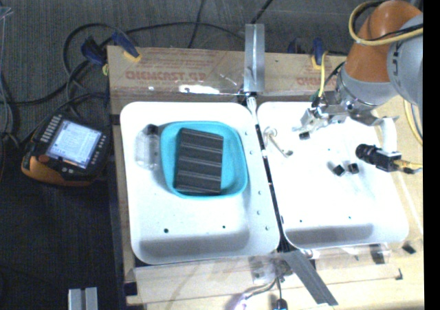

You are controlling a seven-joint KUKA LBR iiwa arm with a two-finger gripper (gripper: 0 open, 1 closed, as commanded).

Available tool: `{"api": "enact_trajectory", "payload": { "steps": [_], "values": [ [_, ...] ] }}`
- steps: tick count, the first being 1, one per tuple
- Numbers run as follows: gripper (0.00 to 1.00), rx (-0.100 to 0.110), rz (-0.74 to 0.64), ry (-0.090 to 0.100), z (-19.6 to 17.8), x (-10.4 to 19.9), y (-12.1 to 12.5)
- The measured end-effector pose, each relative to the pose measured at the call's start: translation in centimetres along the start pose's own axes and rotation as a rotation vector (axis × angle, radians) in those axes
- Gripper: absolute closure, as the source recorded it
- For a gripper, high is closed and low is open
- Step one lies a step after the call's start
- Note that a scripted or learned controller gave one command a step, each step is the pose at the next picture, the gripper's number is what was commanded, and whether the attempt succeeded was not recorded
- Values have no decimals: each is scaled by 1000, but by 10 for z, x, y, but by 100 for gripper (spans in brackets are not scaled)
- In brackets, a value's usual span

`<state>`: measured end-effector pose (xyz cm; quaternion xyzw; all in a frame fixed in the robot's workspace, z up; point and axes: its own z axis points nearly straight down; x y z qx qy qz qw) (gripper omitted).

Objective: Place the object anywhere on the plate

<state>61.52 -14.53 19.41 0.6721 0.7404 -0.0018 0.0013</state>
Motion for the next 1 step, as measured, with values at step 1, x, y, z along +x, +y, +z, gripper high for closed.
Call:
{"api": "enact_trajectory", "payload": {
  "steps": [1],
  "values": [
    [0, 0, 0, 0, 0, 0, 0]
  ]
}}
